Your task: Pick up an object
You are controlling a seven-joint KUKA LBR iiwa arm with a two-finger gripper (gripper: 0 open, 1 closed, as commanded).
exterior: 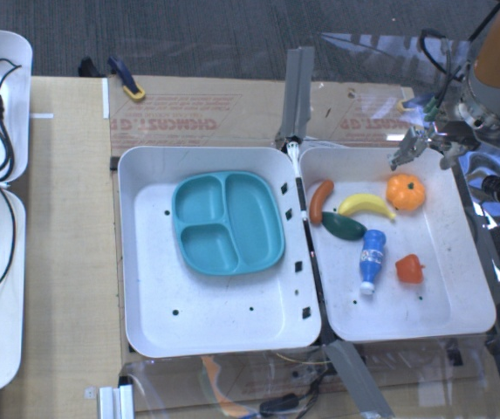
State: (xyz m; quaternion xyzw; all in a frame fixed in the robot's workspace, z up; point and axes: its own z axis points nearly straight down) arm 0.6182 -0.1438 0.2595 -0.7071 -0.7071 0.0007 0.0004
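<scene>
Left bin [145, 260]: holds a teal divided plate [229, 222], centre-left of the frame.
Right bin [441, 312]: sausage [320, 201], dark green vegetable [344, 226], banana [367, 205], blue bottle [371, 260], red piece [409, 269], orange [406, 192].
Gripper [428, 147]: upper right, above the bin's far edge, fingers parted, holding nothing.
Best move: descend straight onto the orange, nearest below it.
Obstacle: the banana lies just beside the orange; the bin wall is close.
</scene>
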